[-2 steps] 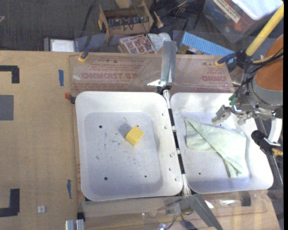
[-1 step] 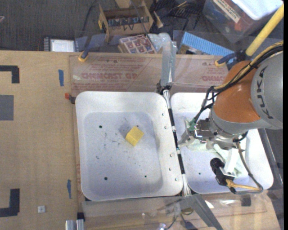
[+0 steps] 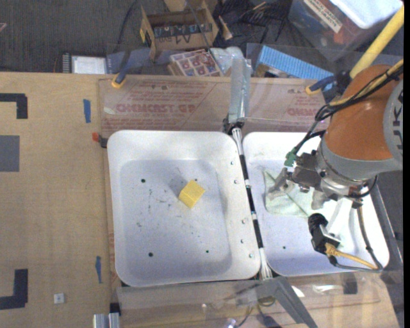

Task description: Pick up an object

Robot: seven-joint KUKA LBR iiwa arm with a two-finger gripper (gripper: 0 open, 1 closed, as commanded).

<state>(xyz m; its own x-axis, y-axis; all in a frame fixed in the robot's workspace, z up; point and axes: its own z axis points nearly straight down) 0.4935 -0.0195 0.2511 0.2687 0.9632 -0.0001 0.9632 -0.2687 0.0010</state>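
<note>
The camera view shows the gripper (image 3: 286, 187), fingers' state impossible to tell, over a pale green cloth (image 3: 282, 198) in the right bin (image 3: 282, 256), likely soft, light, best pinched at a raised fold.

Robotics lab: plywood bench (image 3: 51, 211), white bins (image 3: 122, 211), cluttered cables (image 3: 256, 13).

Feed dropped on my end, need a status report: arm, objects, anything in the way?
Gripper low in right bin, over a pale cloth. Yellow block sits alone in left bin. No grasp visible.
</note>
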